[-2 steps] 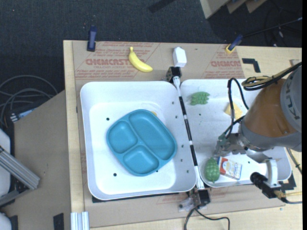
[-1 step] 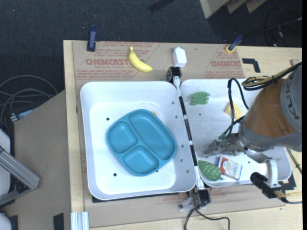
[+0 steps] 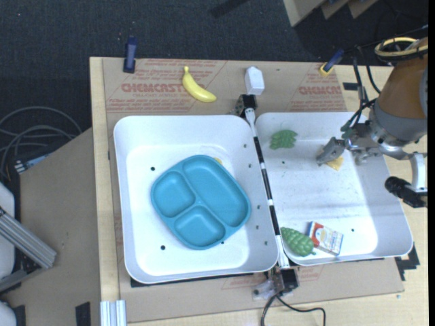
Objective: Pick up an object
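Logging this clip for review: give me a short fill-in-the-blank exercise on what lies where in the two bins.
1. The blue divided tray lies in the ____ bin.
2. The banana lies on the bench, ____ both bins.
3. The claw hangs over the ____ bin.
4. The small carton lies beside a ____ leafy piece.

Missing words: left; outside; right; green

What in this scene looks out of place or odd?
A yellow banana lies on the cardboard bench top behind the left bin, outside both bins. A blue divided plate sits askew in that bin.
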Robot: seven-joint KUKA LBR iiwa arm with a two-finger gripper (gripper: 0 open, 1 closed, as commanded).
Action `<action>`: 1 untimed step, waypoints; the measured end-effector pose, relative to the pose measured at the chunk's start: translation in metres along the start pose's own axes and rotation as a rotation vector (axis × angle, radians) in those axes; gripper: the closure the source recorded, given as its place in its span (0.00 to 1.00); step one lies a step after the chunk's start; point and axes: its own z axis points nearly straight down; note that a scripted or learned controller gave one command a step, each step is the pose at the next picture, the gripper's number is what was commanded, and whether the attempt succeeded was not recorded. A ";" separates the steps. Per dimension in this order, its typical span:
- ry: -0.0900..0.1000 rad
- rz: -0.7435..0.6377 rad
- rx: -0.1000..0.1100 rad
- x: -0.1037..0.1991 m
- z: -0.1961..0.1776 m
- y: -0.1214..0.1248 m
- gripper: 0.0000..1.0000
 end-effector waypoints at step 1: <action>0.002 -0.003 0.003 0.075 0.061 0.048 0.00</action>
